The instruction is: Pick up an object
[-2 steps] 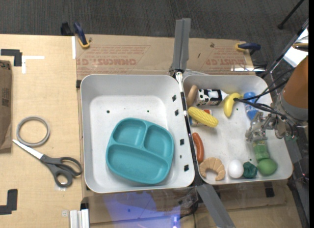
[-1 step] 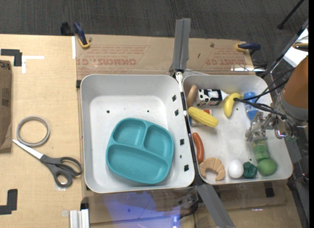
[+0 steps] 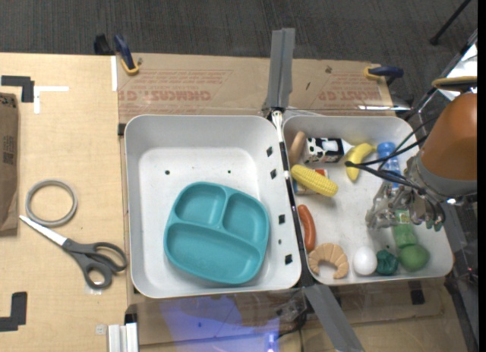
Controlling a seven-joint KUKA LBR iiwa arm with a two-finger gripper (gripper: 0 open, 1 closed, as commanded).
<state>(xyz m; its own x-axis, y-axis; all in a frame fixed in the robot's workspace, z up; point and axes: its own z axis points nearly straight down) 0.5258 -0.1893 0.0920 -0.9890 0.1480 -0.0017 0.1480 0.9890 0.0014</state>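
camera view | gripper (image 3: 395, 212) low in right bin (image 3: 357, 119), above green toys (image 3: 410, 252) | jaw state: cannot tell | corn (image 3: 314, 180), banana (image 3: 358, 159), sausage (image 3: 307, 227), croissant (image 3: 329, 259), egg (image 3: 365, 260) nearby | teal plate (image 3: 218, 232) in left bin (image 3: 197, 127)

— Where's your gripper (image 3: 395, 214)?
— Low in my right bin (image 3: 357, 119), over a green piece (image 3: 405, 235); green ball (image 3: 414, 256) just past it; white egg (image 3: 365, 261) and croissant (image 3: 329, 259) further left.
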